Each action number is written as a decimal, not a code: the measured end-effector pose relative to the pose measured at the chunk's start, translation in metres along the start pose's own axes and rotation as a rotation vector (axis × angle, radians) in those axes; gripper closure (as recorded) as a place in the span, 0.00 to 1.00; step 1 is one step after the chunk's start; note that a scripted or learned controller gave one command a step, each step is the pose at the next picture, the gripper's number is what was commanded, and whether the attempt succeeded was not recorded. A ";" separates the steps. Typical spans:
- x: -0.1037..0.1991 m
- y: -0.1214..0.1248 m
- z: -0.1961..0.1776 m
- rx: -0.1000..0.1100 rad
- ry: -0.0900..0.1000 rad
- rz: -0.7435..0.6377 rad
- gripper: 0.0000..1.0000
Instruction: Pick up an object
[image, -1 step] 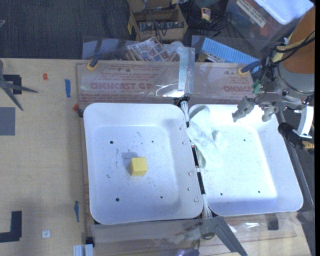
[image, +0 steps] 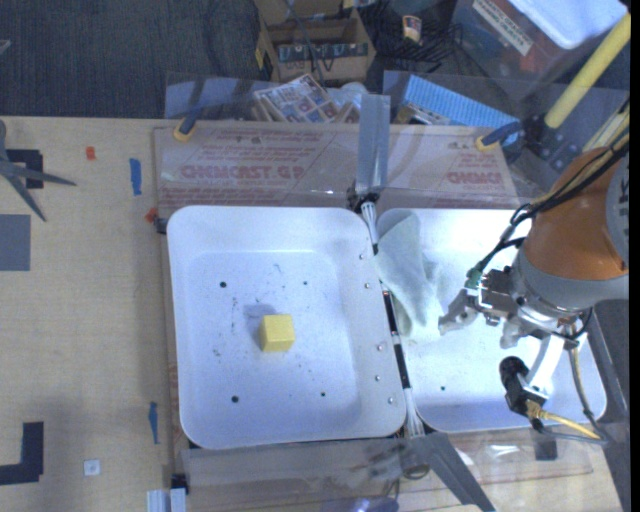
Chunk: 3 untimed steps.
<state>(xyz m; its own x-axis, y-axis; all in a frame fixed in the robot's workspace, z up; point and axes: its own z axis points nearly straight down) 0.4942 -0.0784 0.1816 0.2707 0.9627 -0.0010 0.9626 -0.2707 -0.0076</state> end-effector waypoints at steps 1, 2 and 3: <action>-0.080 0.136 0.093 -0.004 0.001 -0.029 0.00; -0.081 0.136 0.085 -0.001 0.001 -0.027 1.00; -0.043 0.159 0.093 -0.012 0.000 0.459 1.00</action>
<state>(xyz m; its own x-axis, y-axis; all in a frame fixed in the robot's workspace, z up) 0.6345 -0.1623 0.0870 0.6693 0.7430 -0.0015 0.7430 -0.6693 0.0048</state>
